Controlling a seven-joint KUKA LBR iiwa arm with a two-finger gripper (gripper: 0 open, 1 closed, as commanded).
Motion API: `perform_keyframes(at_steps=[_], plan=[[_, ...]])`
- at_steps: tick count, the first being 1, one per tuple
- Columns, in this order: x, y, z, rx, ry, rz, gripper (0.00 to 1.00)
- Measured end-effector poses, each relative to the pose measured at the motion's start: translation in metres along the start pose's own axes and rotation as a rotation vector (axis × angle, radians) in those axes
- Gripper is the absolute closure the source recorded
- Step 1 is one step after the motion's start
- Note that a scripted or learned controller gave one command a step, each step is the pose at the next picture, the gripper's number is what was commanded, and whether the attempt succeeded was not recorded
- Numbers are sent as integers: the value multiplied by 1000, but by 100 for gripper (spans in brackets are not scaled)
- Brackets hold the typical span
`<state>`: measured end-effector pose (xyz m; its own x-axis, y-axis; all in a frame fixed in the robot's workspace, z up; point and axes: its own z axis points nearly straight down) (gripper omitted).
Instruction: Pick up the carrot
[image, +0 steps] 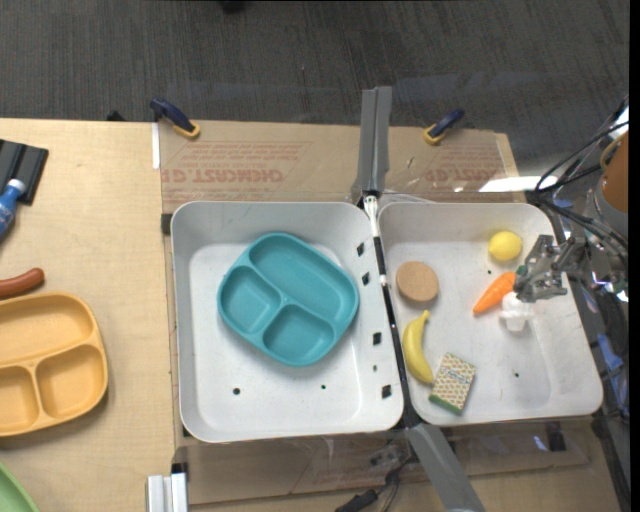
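The orange carrot (493, 292) lies tilted in the right bin (560, 395), its thick end pointing up and right. My gripper (533, 280) sits low over the bin's right side, just to the right of the carrot's thick end and very near it. I cannot see whether it touches the carrot. A small white object (515, 316) lies directly under the gripper, beside the carrot.
The right bin also holds a yellow lemon (505, 246), a round brown disc (417, 281), a banana (417, 348) and a small green-and-tan box (453, 382). A teal divided plate (288, 298) fills the left bin (195, 400). A yellow tray (45, 365) sits on the bench at far left.
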<state>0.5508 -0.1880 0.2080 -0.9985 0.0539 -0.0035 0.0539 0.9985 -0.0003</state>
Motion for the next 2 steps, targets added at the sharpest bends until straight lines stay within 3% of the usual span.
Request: perform_keyframes(at_steps=[1,2], plan=[[-8,67,8,-1,1,210,100],[27,117,-35,0,1,453,100]])
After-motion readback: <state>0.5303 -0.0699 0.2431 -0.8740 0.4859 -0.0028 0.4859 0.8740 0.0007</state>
